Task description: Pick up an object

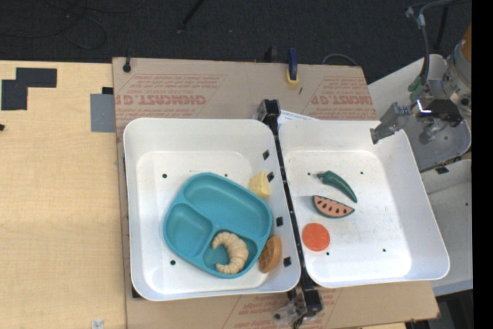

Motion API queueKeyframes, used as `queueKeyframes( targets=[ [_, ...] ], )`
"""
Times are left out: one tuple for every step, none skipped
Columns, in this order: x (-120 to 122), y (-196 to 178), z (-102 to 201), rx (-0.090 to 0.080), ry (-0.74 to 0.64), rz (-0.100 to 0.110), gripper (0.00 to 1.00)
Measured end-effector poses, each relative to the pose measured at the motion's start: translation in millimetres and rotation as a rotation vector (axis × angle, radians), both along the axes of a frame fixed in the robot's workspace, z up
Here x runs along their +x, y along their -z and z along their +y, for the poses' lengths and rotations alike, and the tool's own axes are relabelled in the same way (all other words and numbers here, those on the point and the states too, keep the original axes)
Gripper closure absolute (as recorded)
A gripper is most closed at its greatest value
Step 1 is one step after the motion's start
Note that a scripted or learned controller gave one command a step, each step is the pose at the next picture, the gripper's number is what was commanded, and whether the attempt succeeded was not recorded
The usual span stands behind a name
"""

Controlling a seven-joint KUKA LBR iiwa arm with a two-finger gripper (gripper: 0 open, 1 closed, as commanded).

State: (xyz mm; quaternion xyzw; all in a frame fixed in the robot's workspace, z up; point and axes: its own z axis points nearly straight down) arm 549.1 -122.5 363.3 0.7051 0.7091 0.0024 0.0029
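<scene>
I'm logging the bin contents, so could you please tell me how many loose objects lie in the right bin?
3. A green pepper toward the back, a watermelon slice just in front of it, and an orange round piece nearest the front, all in the bin's left half.

Glossy white plastic bins (400,166) on printed cardboard (200,92).

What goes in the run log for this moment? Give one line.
gripper: above right bin's far right corner, nothing held | right bin: pepper, watermelon slice, orange disc untouched
</scene>
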Motion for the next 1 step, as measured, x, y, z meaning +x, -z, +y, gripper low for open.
queueKeyframes(
  targets=[
    [-8.9,-42.6,71.4,0.002,-0.002,0.005,0.0]
  ],
)
